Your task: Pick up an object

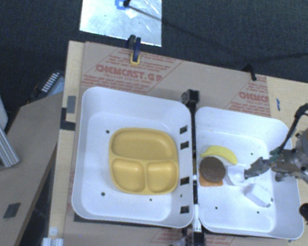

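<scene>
Gripper point(251, 169) low in right bin point(230, 224), tip beside a white piece point(236, 175); can't tell its state or whether it holds anything. Brown disc point(213, 169) on orange piece point(211, 183), banana point(221, 153) just behind, all near divider. White block point(258, 194) nearer the front. Left bin point(89, 198): yellow tray point(140, 160), 3 compartments.

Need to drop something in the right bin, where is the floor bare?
Bare floor in the right bin: the near strip below the brown disc, and the far strip behind the banana. Crowded mid-bin, where the gripper sits by the white pieces.
</scene>
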Robot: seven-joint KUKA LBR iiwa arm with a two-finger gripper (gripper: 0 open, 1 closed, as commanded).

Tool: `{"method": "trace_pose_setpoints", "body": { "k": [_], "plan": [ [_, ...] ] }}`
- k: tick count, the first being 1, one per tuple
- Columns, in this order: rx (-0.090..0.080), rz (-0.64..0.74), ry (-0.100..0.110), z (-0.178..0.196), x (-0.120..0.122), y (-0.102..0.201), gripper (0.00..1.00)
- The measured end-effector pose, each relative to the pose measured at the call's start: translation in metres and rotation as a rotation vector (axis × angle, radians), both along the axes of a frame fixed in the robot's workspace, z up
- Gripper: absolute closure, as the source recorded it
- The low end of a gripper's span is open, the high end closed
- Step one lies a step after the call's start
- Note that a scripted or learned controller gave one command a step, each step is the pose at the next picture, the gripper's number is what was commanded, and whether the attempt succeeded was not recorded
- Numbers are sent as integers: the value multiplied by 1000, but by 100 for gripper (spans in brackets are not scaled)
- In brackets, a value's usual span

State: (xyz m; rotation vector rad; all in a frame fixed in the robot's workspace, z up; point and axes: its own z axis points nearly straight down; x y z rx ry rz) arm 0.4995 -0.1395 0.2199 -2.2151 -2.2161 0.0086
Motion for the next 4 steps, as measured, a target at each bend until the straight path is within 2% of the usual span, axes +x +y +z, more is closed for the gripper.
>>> {"method": "trace_pose_setpoints", "body": {
  "k": [1,2,3,4],
  "plan": [
    [-2,3,-11,5,3,0,0],
    [-1,2,-7,-53,6,9,0],
    [-1,1,-7,-95,2,10,0],
    [-4,5,-25,-120,8,10,0]
  ]
}}
